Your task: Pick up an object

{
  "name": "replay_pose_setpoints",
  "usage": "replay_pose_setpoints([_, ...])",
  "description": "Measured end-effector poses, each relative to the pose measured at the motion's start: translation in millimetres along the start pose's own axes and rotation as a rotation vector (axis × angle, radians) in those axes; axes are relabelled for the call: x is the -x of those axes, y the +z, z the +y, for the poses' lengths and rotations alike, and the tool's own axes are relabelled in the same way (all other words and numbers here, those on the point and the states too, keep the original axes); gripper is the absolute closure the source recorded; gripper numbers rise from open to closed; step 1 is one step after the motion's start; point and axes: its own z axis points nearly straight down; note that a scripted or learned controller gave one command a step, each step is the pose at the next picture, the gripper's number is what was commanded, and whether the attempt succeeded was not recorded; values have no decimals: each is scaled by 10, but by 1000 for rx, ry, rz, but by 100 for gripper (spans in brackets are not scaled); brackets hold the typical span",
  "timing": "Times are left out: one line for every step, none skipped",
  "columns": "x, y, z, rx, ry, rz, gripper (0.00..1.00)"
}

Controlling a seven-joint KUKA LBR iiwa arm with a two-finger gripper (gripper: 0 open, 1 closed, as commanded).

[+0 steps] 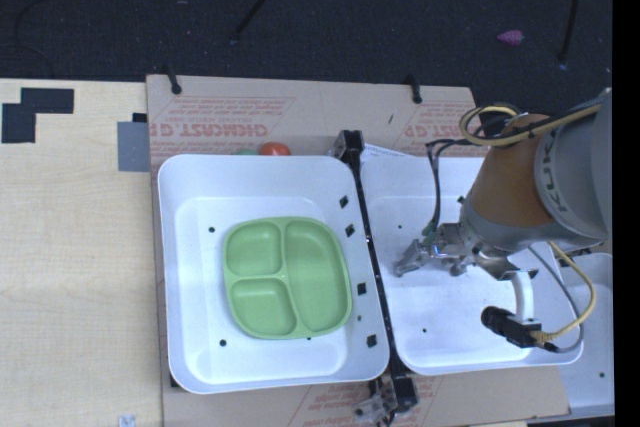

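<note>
A light green divided plate [287,276] with three compartments lies flat in the left bin [190,215]. My gripper [408,262] hangs low over the right bin [440,345], close to its left wall and near the black divider between the bins. It is well to the right of the plate and does not touch it. I see nothing held at the gripper's tip. The orange band and grey wrist cover much of the right bin's upper right part.
A small red-orange object [273,150] sits just behind the left bin's far rim, on the cardboard sheet [300,115]. A black cable plug [508,325] with yellow and white cables hangs over the right bin's lower right. Bare wooden bench [70,265] lies to the left.
</note>
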Motion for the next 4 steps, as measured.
replay_pose_setpoints([16,-133,5,2,6,0,100])
replay_pose_setpoints([-79,-649,-20,5,-1,0,100])
replay_pose_setpoints([-79,-1278,22,8,0,-1,100])
replay_pose_setpoints([-74,-1260,20,1,1,0,100])
